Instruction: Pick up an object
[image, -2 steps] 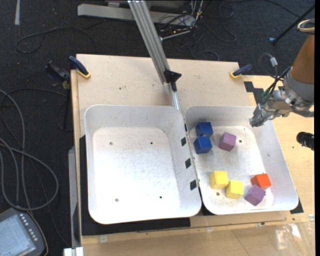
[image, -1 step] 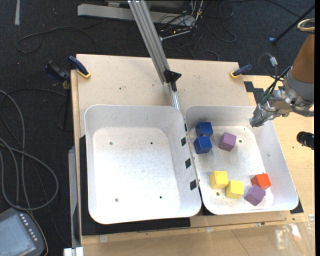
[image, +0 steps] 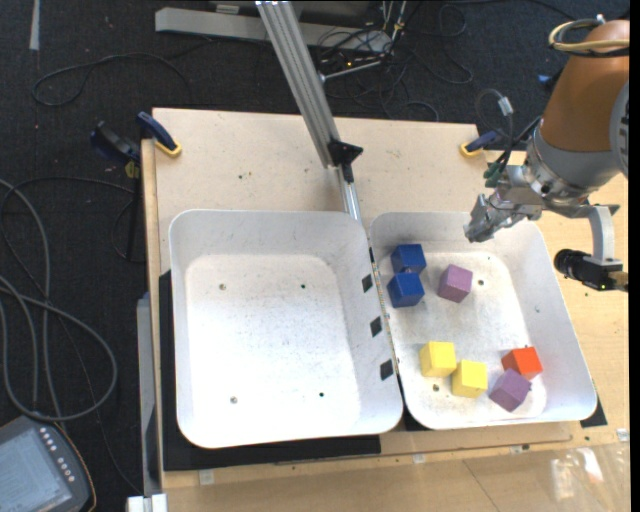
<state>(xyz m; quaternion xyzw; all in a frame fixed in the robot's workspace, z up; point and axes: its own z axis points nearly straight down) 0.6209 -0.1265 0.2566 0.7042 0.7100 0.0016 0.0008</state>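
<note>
The purple cube (image: 455, 282), just below and slightly left of the pincer (image: 480, 228), looks to me the easiest object to pick, because it lies alone in the right bin (image: 560, 330) with free space on its sides. I judge it is light and stiff, perhaps foam or wood, with flat faces that should not slip much; the best hold is on two opposite flat sides, across the middle, not on the corners. Going from the near edge of the bench to the far one: well below the pincer, at the near end of this bin, lie a second purple cube (image: 510, 389) and an orange cube (image: 522, 361), touching or almost touching each other, and left of them two yellow cubes (image: 453, 368) side by side. These are crowded and a finger may push a neighbour. Higher, to the lower left of the pincer, two blue cubes (image: 406, 274) stand one against the other near the bin wall, which leaves little room for a finger. Far to the left lies the left bin (image: 200, 300). The pincer hangs over the far rim of the right bin, holding nothing; whether its fingers are apart or together, I cannot tell. Behind, a metal rod (image: 305, 85) leans across the bench.
</note>
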